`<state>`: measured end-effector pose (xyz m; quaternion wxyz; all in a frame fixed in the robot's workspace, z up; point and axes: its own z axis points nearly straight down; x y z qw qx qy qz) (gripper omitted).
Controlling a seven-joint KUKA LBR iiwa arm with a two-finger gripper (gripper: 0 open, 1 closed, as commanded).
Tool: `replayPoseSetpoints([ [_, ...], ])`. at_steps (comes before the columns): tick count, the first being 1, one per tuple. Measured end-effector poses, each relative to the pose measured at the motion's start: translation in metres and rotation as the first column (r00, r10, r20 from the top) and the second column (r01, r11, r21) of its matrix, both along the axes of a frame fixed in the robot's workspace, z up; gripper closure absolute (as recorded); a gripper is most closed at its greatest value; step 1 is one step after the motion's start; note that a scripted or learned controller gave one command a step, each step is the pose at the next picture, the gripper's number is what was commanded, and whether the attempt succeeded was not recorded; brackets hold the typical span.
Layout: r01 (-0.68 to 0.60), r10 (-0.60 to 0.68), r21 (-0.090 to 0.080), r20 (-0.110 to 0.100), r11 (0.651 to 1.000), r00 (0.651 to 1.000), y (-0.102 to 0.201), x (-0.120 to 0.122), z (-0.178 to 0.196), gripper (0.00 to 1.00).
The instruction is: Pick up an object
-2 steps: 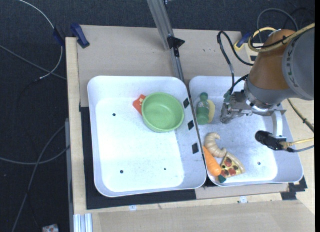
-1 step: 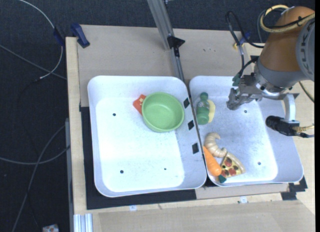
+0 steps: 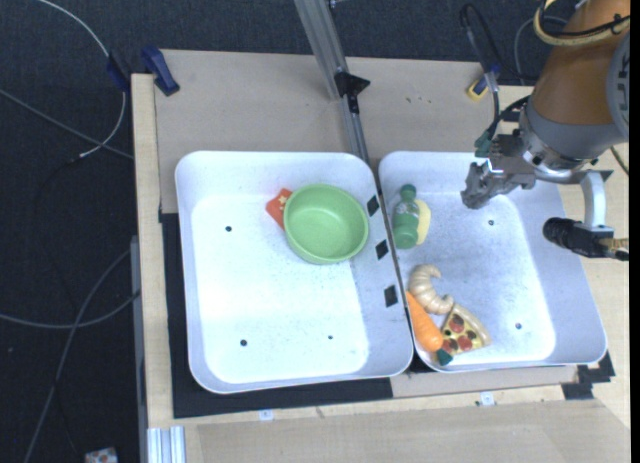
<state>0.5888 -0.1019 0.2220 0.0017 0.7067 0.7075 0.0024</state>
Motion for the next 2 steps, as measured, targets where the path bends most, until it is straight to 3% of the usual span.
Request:
replayPoseSetpoints([
  [2, -0.006, 0.006, 0.003, -0.003, 1.0, 1.0, 0.118, 0.03, 0.008, 1.0],
])
